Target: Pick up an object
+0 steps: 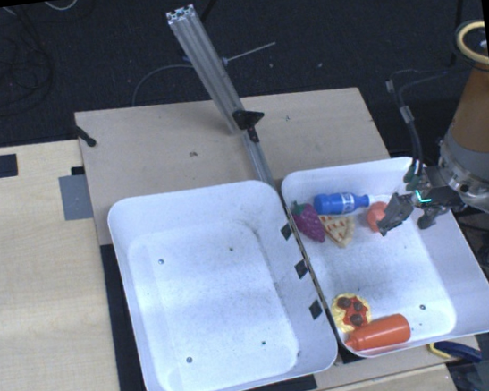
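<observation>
The left bin (208,286) sits on the table (32,292) with its white floor bare, its right wall touching the neighbouring bin along a row of black clips. Beyond the two bins, a grey metal rail (213,68) slants away toward the far side of the table.

The right bin (462,295) holds everything I might pick up. Near its far left corner lies a purple bunch of grapes (309,223), and just right of it a tan pizza slice (339,229) rests with its point toward me. Above the slice, a blue bottle (339,202) lies on its side along the far wall, its cap pointing right. Further right, a small red-orange object (376,215) sits on the bin floor just beside my fingertip; it is too small for me to name. At the near edge, a yellow piece with dark red spots (351,310) touches an orange-red sausage-shaped object (378,333) lying along the near wall.

My gripper (407,215) hangs over the far right part of this bin, fingers spread apart with nothing between them, the left finger (395,213) almost at the small red-orange object
</observation>
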